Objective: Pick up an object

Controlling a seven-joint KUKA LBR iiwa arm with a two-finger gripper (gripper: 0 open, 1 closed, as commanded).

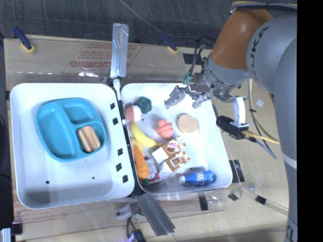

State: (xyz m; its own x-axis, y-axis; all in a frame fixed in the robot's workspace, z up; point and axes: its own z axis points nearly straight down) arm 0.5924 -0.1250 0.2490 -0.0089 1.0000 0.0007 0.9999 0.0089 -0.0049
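**Gripper over right bin, nothing held**

Arm (262,39) comes in from the upper right of the frame, orange band above the wrist. Gripper (187,97) sits over the upper part of the right bin (218,135), fingers spread apart, nothing between them. One finger (174,97) points left toward the dark teal object (144,104); the other sits just above the tan round disc (188,123).

Right bin contents, centre of frame:
- pink/white item (132,113) against the left wall, next to the teal object
- banana (141,135) lying diagonally below it
- pink-orange lump (165,128) just left of the disc
- carrot (141,163) along the left wall, lower part
- patterned brown-and-white box (174,154), tilted, near the middle
- small dark packet (152,174) beside the carrot, can't make out what it is
- blue bottle (198,177) lying on its side at the lower edge

Left bin (25,185): blue divided plate (63,127), with a brown bread-like roll (88,138) in its lower right compartment.

Both bins rest on the desk (50,54), touching along the middle divide.
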